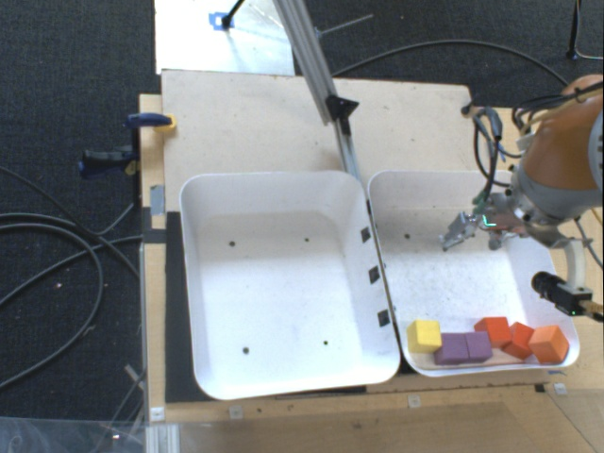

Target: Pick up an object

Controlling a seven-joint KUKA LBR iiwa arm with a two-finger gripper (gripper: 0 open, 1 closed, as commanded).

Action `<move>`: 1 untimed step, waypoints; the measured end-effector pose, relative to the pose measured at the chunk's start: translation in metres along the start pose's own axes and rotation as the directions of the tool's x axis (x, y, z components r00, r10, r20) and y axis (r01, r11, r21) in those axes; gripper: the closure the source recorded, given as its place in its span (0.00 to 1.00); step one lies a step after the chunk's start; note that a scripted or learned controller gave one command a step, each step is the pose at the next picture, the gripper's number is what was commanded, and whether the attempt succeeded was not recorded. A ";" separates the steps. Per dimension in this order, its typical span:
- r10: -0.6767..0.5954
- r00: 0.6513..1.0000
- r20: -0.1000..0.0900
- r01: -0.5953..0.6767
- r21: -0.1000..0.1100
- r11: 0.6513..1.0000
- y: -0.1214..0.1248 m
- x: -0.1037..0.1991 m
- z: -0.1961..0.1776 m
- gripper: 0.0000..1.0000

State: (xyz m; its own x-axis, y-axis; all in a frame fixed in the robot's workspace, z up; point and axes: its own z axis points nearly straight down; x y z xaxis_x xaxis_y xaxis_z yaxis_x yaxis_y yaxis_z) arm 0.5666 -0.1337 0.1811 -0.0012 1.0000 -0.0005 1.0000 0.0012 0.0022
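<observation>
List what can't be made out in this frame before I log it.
- Gripper, camera view: too small and blurred to tell its finger state.
- Arm: cut off by the right edge.
- Orange and red blocks: packed together against the right bin's near wall, so their count and shapes are unclear.
- Purple block: one piece or two, unclear.

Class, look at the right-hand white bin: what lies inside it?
In the right bin, along its near edge: a yellow block, purple block and orange blocks. The gripper hovers above. Nothing looks covered.
</observation>
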 end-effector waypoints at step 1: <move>0.002 1.000 0.004 -0.002 -0.009 1.000 -0.006 -0.035 -0.111 0.00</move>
State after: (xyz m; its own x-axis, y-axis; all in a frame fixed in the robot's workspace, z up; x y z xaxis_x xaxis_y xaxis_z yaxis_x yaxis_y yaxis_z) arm 0.5606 -0.1687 0.2924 0.0006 1.0000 -0.0044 0.9999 -0.0006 0.0108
